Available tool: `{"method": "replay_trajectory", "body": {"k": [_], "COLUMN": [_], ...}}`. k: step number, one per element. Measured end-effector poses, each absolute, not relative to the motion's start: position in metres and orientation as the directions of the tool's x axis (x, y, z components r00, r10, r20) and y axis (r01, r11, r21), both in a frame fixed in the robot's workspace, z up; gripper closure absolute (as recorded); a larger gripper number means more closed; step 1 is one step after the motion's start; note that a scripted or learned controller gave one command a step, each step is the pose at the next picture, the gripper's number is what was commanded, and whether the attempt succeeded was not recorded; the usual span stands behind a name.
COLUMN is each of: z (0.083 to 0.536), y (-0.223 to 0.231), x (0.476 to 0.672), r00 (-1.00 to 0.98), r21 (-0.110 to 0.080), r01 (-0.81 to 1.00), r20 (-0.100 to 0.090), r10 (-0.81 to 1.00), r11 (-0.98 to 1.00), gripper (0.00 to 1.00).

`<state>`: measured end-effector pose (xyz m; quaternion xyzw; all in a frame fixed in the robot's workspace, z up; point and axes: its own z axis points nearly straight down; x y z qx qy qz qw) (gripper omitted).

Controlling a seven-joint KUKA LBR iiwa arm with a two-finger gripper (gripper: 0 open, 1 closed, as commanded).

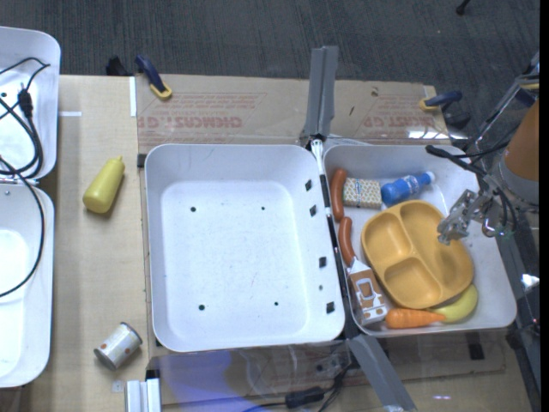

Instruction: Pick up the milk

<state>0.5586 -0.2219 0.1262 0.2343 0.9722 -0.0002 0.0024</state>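
The milk [367, 297] is a small brown-and-white carton. It lies on its side at the front left of the right bin [493, 269], between the yellow divided plate [418, 256] and the bin's left wall. My gripper [456, 216] hangs over the plate's right rim, well to the right of the milk and apart from it. Nothing shows in its grasp.
The right bin also holds two sausages [339, 191], a snack bar [362, 193], a blue bottle [405, 187], a carrot [413, 318] and a banana [463, 305]. The left bin [236, 247] adjoins it. A yellow bottle [104, 185] and a can [117, 345] lie on the bench.
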Motion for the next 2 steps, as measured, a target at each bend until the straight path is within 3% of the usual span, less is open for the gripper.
{"method": "replay_trajectory", "body": {"k": [1, 2], "z": [0.095, 0.186], "y": [-0.199, -0.221], "x": [0.543, 0.542], "r00": [-0.986, -0.893], "r21": [-0.003, -0.002], "r01": [-0.166, -0.451], "r20": [-0.008, -0.006], "r10": [-0.166, -0.451], "r11": [0.986, 0.893], "gripper": [1.00, 1.00]}}
